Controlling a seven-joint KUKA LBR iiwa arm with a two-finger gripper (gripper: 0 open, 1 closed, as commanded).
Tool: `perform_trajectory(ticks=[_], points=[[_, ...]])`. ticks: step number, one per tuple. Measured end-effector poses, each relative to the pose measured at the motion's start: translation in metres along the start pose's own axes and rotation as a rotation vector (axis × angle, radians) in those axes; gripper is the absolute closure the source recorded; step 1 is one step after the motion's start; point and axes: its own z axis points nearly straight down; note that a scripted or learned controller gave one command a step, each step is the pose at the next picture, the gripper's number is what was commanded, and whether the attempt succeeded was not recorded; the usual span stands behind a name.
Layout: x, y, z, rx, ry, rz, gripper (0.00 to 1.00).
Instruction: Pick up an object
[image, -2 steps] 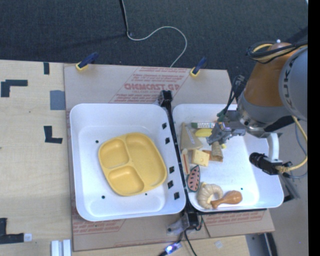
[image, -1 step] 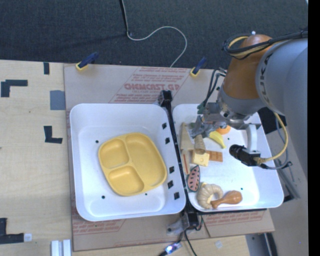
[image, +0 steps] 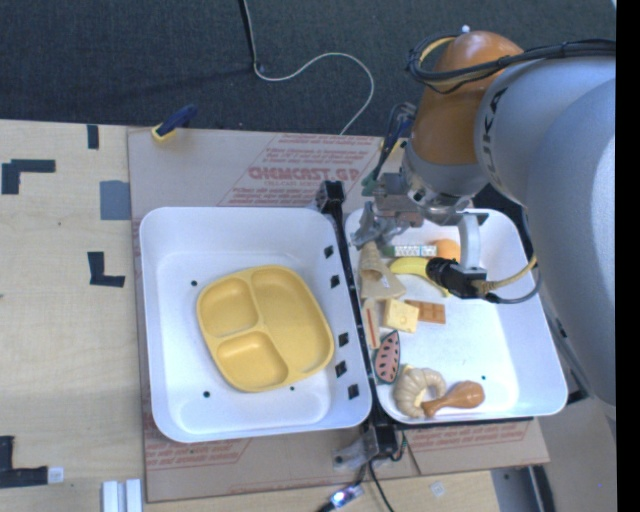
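I see the arm (image: 520, 130) reaching in from the right, wrist bent down over the right bin's (image: 530, 385) far left corner. The gripper (image: 385, 228) hangs just above the banana (image: 408, 266) and other toy food; I cannot tell its state.

Both white bins (image: 165, 300) look like smooth plastic with a soft sheen. Well to the left of the hand (image: 385, 222), the yellow divided plate (image: 265, 327) is matt plastic. Below the hand, the drumstick (image: 455, 397) and banana (image: 415, 266) have a glossy, moulded plastic look. The hand itself shows dull grey metal, under a shiny orange band (image: 450, 100). The surface (image: 60, 350) is pale matt wood, overlaid with printed brown cardboard (image: 290, 170).
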Motion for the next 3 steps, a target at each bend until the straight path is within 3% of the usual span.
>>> perform_trajectory(ticks=[1, 3], points=[[-0.0143, -0.0091, 0.0128, 0.005, -0.003, 0.007, 1.00], [-0.0094, -0.0143, 0.0078, 0.004, -0.003, 0.007, 1.00]])
